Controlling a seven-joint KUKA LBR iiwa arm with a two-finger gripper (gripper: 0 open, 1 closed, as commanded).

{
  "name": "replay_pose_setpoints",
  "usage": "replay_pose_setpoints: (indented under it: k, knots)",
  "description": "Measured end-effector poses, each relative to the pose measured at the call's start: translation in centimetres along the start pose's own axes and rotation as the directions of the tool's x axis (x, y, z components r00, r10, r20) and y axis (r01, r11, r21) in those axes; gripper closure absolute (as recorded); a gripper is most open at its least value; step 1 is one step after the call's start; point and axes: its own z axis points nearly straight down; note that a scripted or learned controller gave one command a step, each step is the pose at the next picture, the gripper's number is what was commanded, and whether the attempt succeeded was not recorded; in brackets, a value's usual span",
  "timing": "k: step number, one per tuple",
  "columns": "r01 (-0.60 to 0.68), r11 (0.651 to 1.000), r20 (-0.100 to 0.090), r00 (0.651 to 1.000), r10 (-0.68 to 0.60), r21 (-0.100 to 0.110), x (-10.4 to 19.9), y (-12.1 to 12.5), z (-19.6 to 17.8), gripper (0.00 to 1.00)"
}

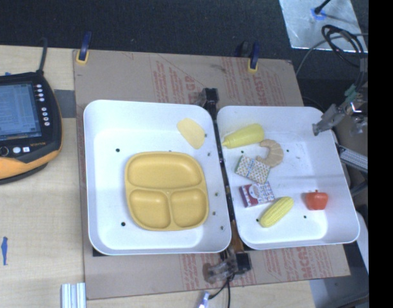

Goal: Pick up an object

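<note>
Nothing is picked yet. The jaws [319,128] hover at the right bin's [299,236] far edge; whether they are spread, I cannot tell. Corn [243,135], croissant [272,152] and tomato [317,200] lie untouched, left and below.

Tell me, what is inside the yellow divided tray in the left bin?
The yellow divided tray shows three bare compartments with nothing in them. What lies beneath it on the left bin floor is covered.

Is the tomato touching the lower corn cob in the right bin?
Apart. The camera view shows bare white bin floor between the tomato and the lower corn cob.
</note>
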Motion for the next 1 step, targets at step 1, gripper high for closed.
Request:
replay_pose_setpoints:
  k: [1]
  knots:
    - [0.004,1.000,-0.004,1.000,-0.004,0.009,5.75,4.98,12.17,0.00]
